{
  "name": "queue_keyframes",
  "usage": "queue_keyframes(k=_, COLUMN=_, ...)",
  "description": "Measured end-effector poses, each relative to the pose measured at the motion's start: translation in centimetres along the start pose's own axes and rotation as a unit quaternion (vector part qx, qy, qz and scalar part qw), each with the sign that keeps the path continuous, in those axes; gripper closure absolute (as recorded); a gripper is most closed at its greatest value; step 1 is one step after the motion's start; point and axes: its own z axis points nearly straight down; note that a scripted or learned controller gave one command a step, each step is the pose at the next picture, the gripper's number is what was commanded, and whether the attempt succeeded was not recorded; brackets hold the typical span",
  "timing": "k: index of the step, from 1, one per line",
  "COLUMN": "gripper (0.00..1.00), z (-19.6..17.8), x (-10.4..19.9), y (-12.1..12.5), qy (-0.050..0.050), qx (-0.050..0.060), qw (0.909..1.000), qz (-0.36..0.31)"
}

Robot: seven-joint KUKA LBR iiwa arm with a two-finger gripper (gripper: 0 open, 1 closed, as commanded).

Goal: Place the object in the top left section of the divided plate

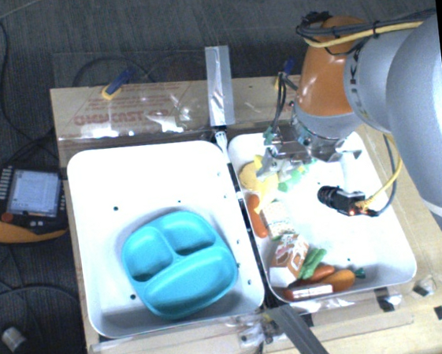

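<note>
- Nearest edge of right bin [398, 267]: carrot-like orange toy [332, 281] lying flat along near wall, green piece [316, 258] just beside it, small printed carton [290, 255] tilted up against both
- Orange strip-shaped item [258, 217] lying along right bin's left wall, farther back than carton
- Yellow rounded item [250, 174] at far-left corner of right bin, just beside small green and yellow bits [287, 179] under the wrist
- Gripper [288, 150] low over far-left part of right bin, right above that clutter; cannot tell finger state, hidden by wrist body; cannot tell which item is the target or whether anything is gripped
- Black cylindrical part with orange cable [341, 197] hanging off the arm over middle of right bin
- Left bin [98, 178]: blue divided plate [179, 260] sitting near-centre, turned at a slant, two small sections on far side, one big section on near side; no toy seen in any section
- Plate well apart from gripper, bin walls between them
- Handheld pendant with screen [29, 198] on floor left of bench
</note>
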Motion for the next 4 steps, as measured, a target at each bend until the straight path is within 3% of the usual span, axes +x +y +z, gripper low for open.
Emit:
queue_keyframes(k=1, gripper=1.00, z=-0.2, x=5.3, y=-5.4, qy=0.001, qx=-0.002, qw=0.9995, qz=0.032)
queue_keyframes(k=2, gripper=1.00, z=0.1, x=8.4, y=-12.3, qy=0.001, qx=0.001, qw=0.9995, qz=0.032)
queue_keyframes(k=3, gripper=1.00, z=0.1, x=13.8, y=-10.1, qy=0.001, qx=0.001, qw=0.9961, qz=0.088)
queue_keyframes(k=4, gripper=1.00, z=5.5, x=16.5, y=-3.7, qy=0.001, qx=-0.003, qw=0.9970, qz=0.077)
